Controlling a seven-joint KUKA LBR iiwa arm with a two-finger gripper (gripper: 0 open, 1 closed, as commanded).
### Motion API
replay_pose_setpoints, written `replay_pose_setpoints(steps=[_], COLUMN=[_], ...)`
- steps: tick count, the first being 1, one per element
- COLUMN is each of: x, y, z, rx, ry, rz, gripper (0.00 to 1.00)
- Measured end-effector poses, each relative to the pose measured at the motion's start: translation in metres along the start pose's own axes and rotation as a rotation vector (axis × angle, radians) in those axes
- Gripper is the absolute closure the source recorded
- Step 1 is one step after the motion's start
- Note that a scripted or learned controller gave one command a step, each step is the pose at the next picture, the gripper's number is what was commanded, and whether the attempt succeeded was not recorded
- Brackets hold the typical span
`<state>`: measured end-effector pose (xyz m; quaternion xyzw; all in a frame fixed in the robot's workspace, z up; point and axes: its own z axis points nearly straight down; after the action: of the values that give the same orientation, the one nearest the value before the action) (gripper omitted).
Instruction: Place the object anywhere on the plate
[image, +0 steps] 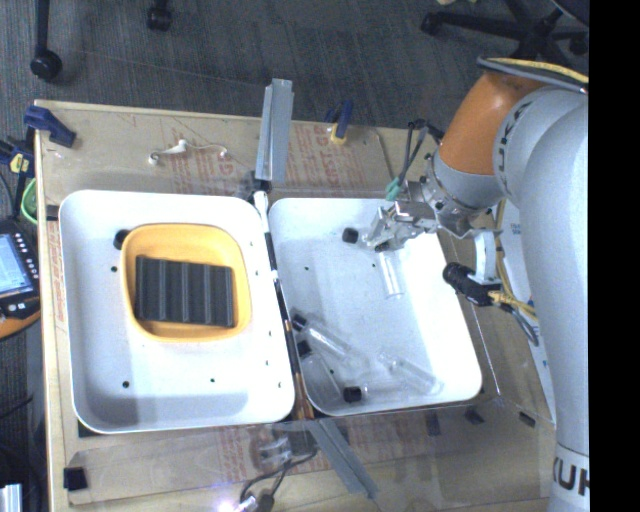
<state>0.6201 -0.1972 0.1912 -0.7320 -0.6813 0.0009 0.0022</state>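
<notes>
Clear tube: in the right bin, upper half, long axis running near to far, top end beneath the gripper. Grip state: cannot tell. Yellow plate: left bin, bearing a dark ridged tray.

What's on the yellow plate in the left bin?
A dark ribbed block lies on the yellow plate, covering its middle; whatever is beneath it is hidden.

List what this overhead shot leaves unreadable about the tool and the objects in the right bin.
- Tool, camera view: too small and blurred against the white right bin to tell its fingers' state, or whether the clear tube below it is gripped.
- Clear items near that bin's front: transparent on white, outlines and count uncertain.
- Arm: cut off by the right edge.
</notes>
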Motion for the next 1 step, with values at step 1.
replay_pose_setpoints(steps=[1], x=[0.0815], y=[0.0151], z=[-0.0402], rx=[-0.002], ry=[-0.001], rz=[-0.106], gripper=[1.0])
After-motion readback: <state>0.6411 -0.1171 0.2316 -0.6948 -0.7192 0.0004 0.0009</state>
